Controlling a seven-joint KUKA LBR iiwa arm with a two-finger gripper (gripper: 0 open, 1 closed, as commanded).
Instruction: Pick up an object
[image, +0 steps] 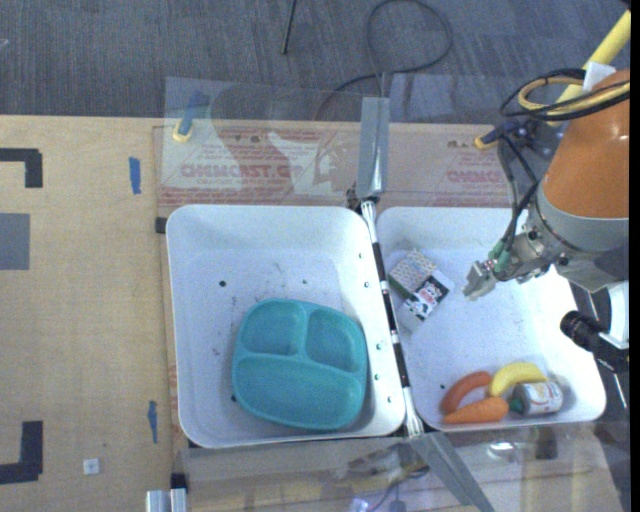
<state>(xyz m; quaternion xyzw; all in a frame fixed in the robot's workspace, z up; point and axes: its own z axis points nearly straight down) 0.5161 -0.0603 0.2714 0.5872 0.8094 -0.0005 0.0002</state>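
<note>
Grey arm (590, 225) with broad orange band (595, 165), black and yellow cables (545, 95) looping at twelve o'clock, small metallic gripper (482, 281) at nine o'clock.

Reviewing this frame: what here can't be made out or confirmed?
- Gripper: too small and blurred in the camera view to read its finger state.
- Patterned packet: print too small to read.
- Small can: label blurred, partly behind the banana.
- Arm: cut off by the right edge.
</note>
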